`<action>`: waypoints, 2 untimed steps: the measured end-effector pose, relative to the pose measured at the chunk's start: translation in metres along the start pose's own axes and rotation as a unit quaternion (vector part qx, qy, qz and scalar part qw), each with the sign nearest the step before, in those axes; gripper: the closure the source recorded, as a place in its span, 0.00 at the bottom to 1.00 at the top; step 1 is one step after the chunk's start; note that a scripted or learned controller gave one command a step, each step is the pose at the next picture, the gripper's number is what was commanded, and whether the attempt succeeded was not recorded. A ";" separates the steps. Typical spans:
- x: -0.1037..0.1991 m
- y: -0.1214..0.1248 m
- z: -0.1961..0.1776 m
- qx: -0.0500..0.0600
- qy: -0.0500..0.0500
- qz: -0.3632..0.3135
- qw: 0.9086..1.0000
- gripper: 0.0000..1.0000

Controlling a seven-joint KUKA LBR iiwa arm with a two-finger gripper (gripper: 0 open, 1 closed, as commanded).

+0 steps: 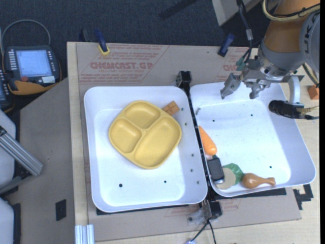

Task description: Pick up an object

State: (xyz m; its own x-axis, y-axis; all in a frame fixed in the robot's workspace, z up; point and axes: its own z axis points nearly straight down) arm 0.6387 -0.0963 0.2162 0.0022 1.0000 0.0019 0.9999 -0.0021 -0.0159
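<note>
Pincer (241,88) spread open, gripping nothing, poised high at upper right over right bin (284,141). From left: yellow divided plate (145,134) and small wooden block (171,108) in left bin (101,172); orange carrot (207,141), black block (215,169), green piece (234,169), toy drumstick (256,180) along lower centre-right. Approach step, apparently; next needs descent down-left onto carrot, then closing

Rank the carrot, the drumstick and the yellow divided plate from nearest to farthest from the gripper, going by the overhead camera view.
Measured from the gripper over the right bin's far edge:
1. Carrot, by the right bin's left wall.
2. Yellow divided plate, in the left bin, and drumstick, at the right bin's near edge: too close to call.
</note>
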 end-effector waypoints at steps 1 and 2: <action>0.000 0.003 -0.009 -0.007 -0.001 -0.001 1.000 0.00; -0.001 0.000 0.055 -0.004 0.000 -0.001 1.000 0.00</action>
State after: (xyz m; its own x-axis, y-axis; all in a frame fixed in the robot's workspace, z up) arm 0.6378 -0.0968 0.1616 0.0005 1.0000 0.0009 1.0000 -0.0005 -0.0071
